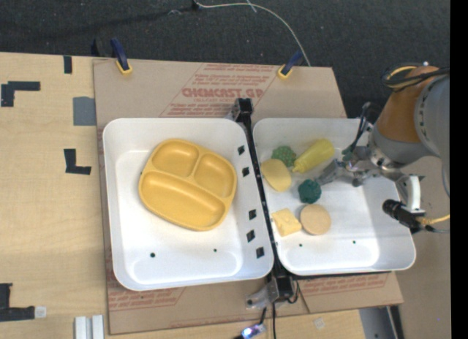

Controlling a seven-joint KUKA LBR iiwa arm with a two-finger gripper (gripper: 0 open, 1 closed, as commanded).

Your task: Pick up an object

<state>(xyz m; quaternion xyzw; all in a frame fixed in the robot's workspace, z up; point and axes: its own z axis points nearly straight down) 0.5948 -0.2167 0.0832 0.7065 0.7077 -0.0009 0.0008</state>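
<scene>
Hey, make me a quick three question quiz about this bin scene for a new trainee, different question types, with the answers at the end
1. True or false: the yellow divided plate lies in the left bin.
2. Which item lies nearest the gripper? A) tan disc B) dark green ball C) pale yellow block
3. Fill in: the arm reaches into the ___ bin.

Key: 1 true; 2 B; 3 right.

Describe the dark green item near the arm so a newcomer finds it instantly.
Look in the right-hand shallow white bin, among the cluster of small food-like pieces near the central divider. The dark green round knobbly ball sits mid-cluster, above the tan flat disc; its neighbours are paler, yellow or tan.
</scene>
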